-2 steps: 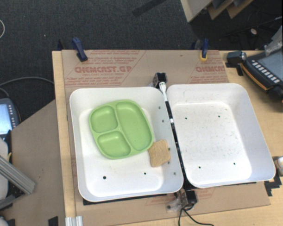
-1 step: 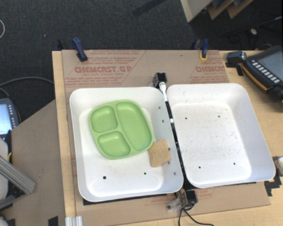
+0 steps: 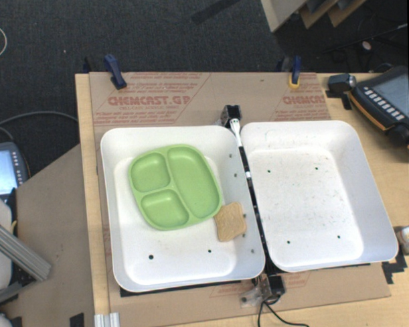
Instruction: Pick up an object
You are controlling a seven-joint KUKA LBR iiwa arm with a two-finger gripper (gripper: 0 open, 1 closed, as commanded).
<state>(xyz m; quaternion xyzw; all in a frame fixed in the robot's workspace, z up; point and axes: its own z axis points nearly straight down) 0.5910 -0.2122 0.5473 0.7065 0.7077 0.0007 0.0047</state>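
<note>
Tan, roughly square slab of cork-like material [image 3: 230, 221], lying flat in the left shallow white plastic bin [image 3: 110, 196], toward that bin's near right corner and close to its right wall. Touching, at its far left corner, the near right rim of the green three-compartment plastic plate [image 3: 174, 187]; otherwise free on its near, left and right sides. Bare white floor along the whole near edge of the left bin, from the near left corner across to below the slab, marked only by two small dark dots.

Further back, the plate sitting flat and slightly turned in the middle of the left bin, with a band of open floor between it and the left wall and a narrower one toward the far edge. A thin black strip [image 3: 247, 185] running between the two bins' adjoining walls.

Right shallow white plastic bin [image 3: 376, 187] beside it, its floor speckled with fine dark specks and open from wall to wall.

Both bins resting on a brown board with red print [image 3: 155, 94], held at its far edge by a blue clamp [image 3: 114, 71] and a blue-and-yellow clamp [image 3: 295, 70].

State of the gripper: cannot tell.
</note>
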